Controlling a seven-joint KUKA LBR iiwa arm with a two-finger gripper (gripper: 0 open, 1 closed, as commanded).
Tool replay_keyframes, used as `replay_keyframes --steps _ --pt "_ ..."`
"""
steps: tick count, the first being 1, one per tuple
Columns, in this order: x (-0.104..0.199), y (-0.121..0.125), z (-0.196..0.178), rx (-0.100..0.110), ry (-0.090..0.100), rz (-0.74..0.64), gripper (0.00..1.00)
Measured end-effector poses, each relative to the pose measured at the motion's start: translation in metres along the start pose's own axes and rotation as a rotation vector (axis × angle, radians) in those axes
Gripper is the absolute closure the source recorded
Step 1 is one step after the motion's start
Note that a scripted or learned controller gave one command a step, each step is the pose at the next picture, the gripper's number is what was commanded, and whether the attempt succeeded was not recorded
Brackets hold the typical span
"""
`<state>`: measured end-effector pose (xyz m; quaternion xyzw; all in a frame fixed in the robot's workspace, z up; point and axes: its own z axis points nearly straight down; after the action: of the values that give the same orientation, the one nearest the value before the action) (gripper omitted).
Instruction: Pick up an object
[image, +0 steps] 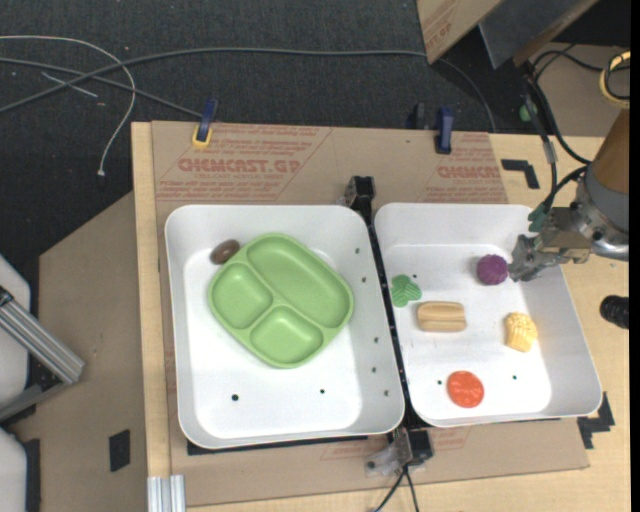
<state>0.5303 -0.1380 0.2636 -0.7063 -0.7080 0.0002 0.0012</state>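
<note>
The right bin (430, 225) holds several toy foods: a purple round piece (491, 269), a green leafy piece (404, 291), a tan bread-like piece (441, 316), a yellow corn piece (520, 331) and an orange-red round piece (465, 388). My gripper (524, 262) hangs low over the right bin's right side, just to the right of the purple piece and close to it. Nothing shows between its fingers.
The left bin (200, 380) carries a green three-compartment plate (281, 298) and a small brown object (224, 251) at the plate's upper left. A black clamp (360, 189) sits between the bins at the back. Blue clips (444, 130) hold the cardboard base.
</note>
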Motion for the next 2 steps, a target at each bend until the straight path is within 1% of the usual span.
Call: replay_keyframes --steps 1,2 --pt "0.050 0.013 0.016 0.001 0.001 -0.002 1.00" --pt "0.101 0.033 0.009 -0.004 0.000 -0.002 1.00"
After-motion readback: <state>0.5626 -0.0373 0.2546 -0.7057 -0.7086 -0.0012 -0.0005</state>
